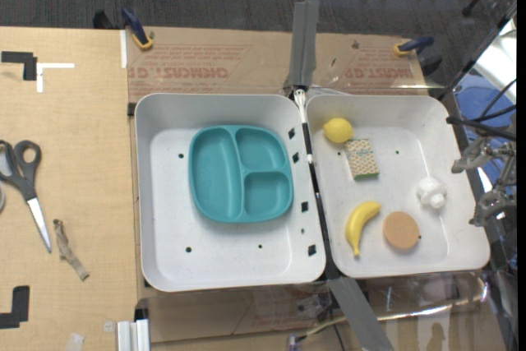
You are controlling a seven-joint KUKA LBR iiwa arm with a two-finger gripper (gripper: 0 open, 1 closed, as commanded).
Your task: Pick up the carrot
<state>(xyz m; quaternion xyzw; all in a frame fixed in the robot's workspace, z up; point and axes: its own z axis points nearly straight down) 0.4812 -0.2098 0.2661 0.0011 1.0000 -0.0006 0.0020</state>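
Right bin (460, 255) held a banana (360, 224) near its front edge. A carrot should be stiff and light, best gripped mid-length. Gripper (482, 187) state unclear.

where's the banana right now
The banana lies in the right bin, near its front edge, just left of the round tan disc and below the speckled sponge.

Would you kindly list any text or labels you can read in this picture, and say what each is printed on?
Red lettering on the brown cardboard sheet behind the two bins: upside down and mirrored, too blurred to read with certainty.
Pattern on the small green-and-beige packet in the right white bin: too small to read.
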